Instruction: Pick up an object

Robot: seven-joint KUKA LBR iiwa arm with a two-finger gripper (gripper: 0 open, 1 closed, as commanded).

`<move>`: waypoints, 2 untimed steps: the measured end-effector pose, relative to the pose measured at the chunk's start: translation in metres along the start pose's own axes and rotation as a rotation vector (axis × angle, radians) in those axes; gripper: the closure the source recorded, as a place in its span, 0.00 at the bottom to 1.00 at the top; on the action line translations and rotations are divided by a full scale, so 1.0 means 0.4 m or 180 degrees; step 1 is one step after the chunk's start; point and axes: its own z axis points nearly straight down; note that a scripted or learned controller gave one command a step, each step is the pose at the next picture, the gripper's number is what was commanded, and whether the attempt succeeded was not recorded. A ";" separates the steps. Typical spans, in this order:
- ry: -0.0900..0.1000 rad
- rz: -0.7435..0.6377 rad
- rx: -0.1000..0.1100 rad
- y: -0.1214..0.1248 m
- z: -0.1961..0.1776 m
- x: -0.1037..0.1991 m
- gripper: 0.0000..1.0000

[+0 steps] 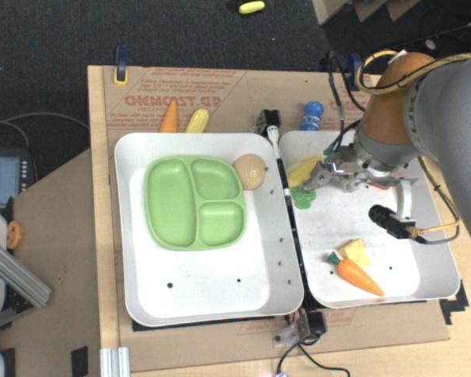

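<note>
My gripper (332,172) is low over the far left part of the right bin (424,285), just right of a yellow piece (304,170) lying against the bin's left wall. A small green piece (302,199) lies just in front of that yellow one. Near the bin's front lie an orange carrot (360,277) and a pale yellow wedge (353,251), touching each other. In the left bin (204,289) a green divided plate (195,202) sits with a tan round piece (250,170) at its far right corner. Nothing shows between the gripper's fingers.
Behind the bins on the board lie a small carrot (169,118), a yellow corn piece (197,120), a black object (268,121) and a blue bottle (312,116). A metal divider (289,218) runs between the bins. The arm (424,108) covers the right bin's far right corner.
</note>
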 end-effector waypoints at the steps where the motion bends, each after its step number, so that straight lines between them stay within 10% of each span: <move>1: 0.0005 0.0029 0.0014 -0.242 -0.003 -0.049 0.00; 2: 0.0000 0.0013 0.0009 -0.235 -0.001 -0.047 0.00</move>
